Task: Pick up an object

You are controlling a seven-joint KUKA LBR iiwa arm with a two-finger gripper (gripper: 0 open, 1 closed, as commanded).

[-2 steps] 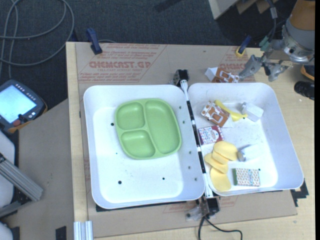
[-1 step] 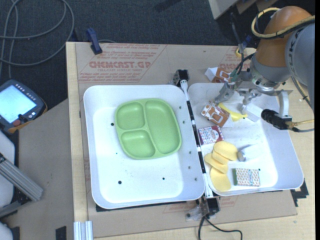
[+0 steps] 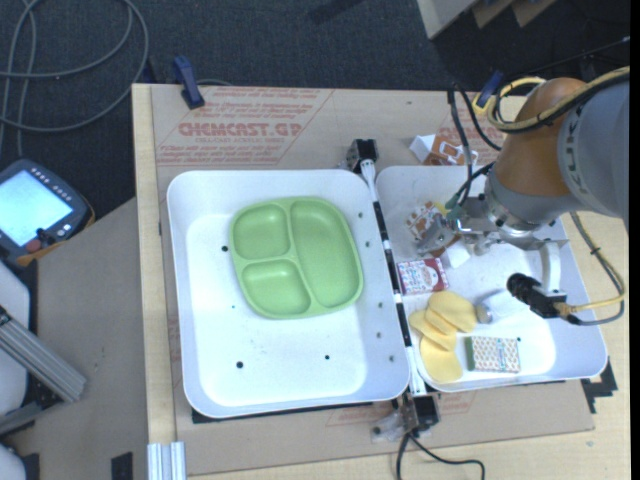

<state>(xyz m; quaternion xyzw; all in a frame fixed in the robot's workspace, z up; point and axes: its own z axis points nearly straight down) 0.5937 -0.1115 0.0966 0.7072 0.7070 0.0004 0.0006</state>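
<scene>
Hovering low in the right bin [image 3: 575, 313], the gripper [image 3: 450, 228], spread or closed I cannot tell, could skid off the crumpled wrapper [image 3: 425, 218] amid clutter.

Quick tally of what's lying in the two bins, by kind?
Green plate: 1
Red-and-white packet: 1
Yellow slices: 3, overlapping, so a rough count
Patterned box: 1
Crumpled wrapper: 1
Total: 7 that I can make out
</scene>
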